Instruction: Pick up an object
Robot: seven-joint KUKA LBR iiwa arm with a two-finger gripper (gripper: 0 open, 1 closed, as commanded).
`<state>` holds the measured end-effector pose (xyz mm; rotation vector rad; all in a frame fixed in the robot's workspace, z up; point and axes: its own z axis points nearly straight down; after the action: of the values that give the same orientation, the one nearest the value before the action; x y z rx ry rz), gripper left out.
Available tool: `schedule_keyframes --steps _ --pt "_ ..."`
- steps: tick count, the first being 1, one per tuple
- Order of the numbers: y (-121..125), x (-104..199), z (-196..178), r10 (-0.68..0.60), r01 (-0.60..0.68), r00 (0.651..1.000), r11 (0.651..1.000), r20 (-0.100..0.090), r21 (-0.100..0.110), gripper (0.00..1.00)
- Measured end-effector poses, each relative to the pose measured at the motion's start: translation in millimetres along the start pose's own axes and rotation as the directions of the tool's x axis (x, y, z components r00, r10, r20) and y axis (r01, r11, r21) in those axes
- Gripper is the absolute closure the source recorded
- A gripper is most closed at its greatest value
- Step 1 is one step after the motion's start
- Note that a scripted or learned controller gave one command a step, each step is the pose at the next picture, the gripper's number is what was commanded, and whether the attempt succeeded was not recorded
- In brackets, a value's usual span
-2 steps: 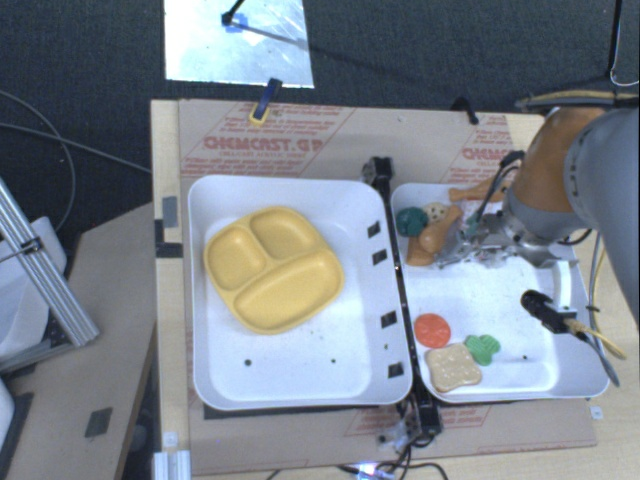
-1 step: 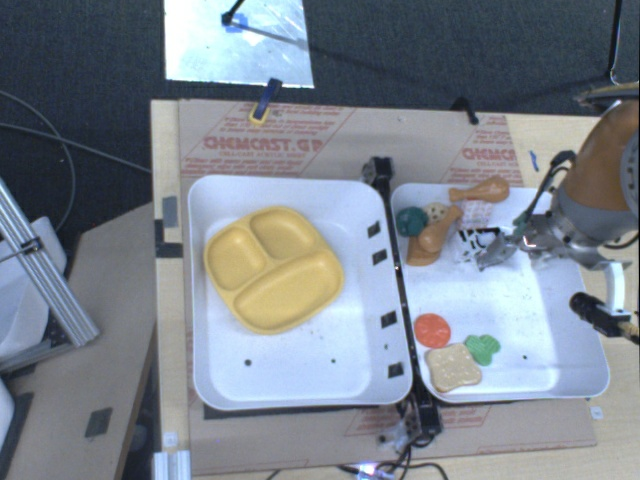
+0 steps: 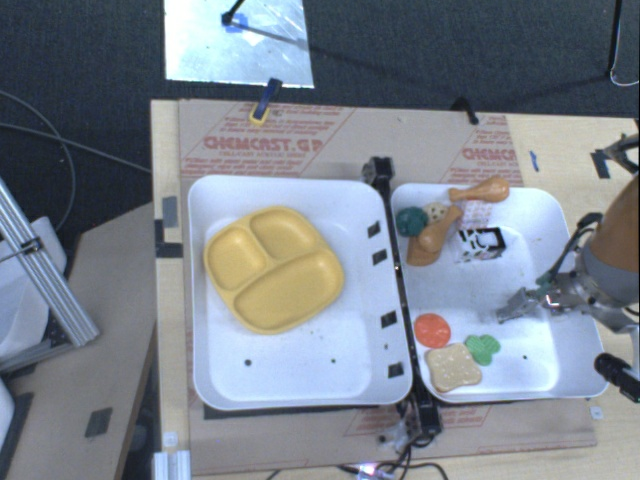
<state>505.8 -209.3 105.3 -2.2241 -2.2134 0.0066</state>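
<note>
Dark carpet surrounds the bench [image 3: 330,133] with two white bins. On the left bin [image 3: 290,298] lies a yellow divided plate [image 3: 273,268]. On the right bin [image 3: 520,268] are toy drumsticks [image 3: 435,236], a red slice [image 3: 432,330], toast [image 3: 454,366] and something green [image 3: 483,347]. The gripper [image 3: 512,309] hangs low over bare floor, perhaps touching; whether its fingers are apart or together cannot be told.

— What sits where on the bench?

— Two bins side by side. The left bin [image 3: 215,368] holds a divided plate [image 3: 273,268]. In the right bin [image 3: 540,368], two drumsticks [image 3: 455,216] lie at the far edge with a ball [image 3: 410,222] to their left.

— And nearer the camera?

— A round slice [image 3: 432,330], a toast piece [image 3: 453,366] and a leafy piece [image 3: 482,347] cluster in the near-left corner. My gripper [image 3: 512,308] hangs above the bin's right half.
</note>
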Motion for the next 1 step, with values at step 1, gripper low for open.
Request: schedule_keyframes --steps 1 --pt "5.3 2.5 -12.2 -0.007 0.007 1.000 1.000 0.001 -0.010 1.00"
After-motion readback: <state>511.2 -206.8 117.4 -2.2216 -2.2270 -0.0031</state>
